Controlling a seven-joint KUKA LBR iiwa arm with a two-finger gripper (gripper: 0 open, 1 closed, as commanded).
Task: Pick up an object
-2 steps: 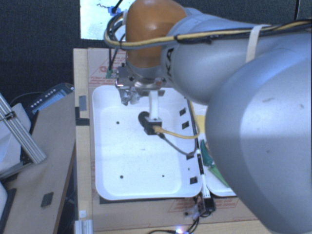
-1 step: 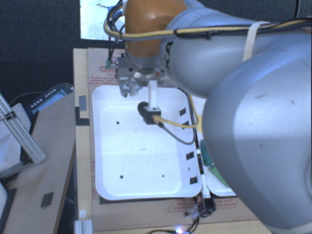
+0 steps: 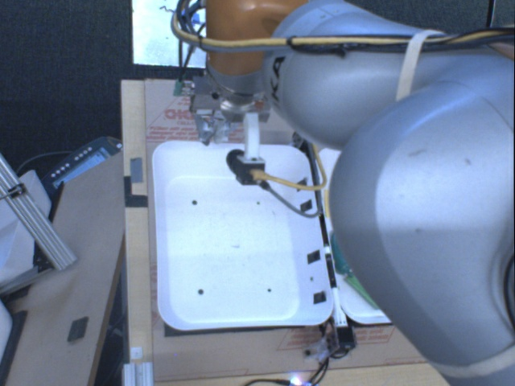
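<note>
Presently, the grey arm (image 3: pixel 418 175) is reaching in from the right and covering most of that side of the view. Its orange band (image 3: pixel 249 14) is sitting at the top centre. The gripper (image 3: pixel 211 133) is hanging below the band, over the far rim of the left bin (image 3: pixel 233 272), toward that bin's far left corner. Whether the tool is standing wide or narrow cannot be told at this angle, and nothing is visibly being held in it.

The left bin is showing a white floor with four small dark dots, two nearer the far side and two nearer the front. The right bin (image 3: pixel 362 315) is lying mostly under the arm, with a strip along its near left edge in view. In that strip a green thing (image 3: pixel 348 278) is lying, partly hidden by the arm, so its shape cannot be made out. It is resting well apart from the gripper, in the other bin.

Several small black clips (image 3: pixel 314 256) are running along the seam between the two bins. Both bins are sitting on a tan bench (image 3: pixel 135 256). Off the bench to the left, a grey keypad device (image 3: pixel 80 161) and a ribbed metal rail (image 3: pixel 36 219) are lying.
</note>
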